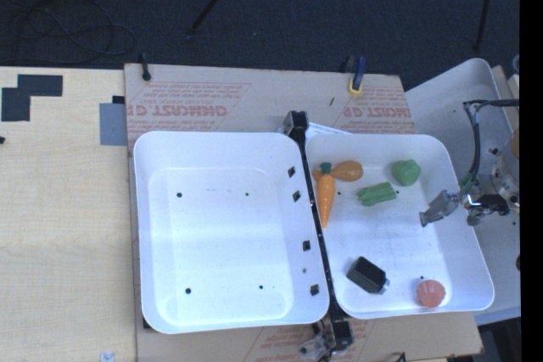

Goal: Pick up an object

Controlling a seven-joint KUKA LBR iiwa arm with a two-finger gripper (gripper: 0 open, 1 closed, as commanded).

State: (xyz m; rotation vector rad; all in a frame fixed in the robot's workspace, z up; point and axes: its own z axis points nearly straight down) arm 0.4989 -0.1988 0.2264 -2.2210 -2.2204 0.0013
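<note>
The objects to be picked lie in the right bin (399, 243), all apart from the gripper (435, 208), which hangs over that bin close to its right wall. Nearest to the gripper, just to its left in the view, is a green roll (376, 195) lying aslant. A green block (406, 172) sits up and to the left of the gripper, near the bin's far wall and a little apart from the roll. Farther left, beyond the roll, an orange lump (348, 171) touches the top of a carrot (321, 201), which lies lengthwise along the bin's left wall, its green end pointing away from the camera. Below the gripper and slightly left, in the near right corner, rests a pink ball (430, 292). A black block (367, 275) lies to the left of the ball, well apart from the gripper.

Whether the gripper is spread or pressed together cannot be told at this size; nothing is seen pinched in it. Its wrist (485, 202) reaches away to the right, with a dark cable (473, 144) looping above it.

A black strip (310, 208) joins the right bin to the left bin (212, 233). Both stand on cardboard (195, 102), held at its far edge by a clamp (357, 77), on a pale wooden bench (59, 216).
</note>
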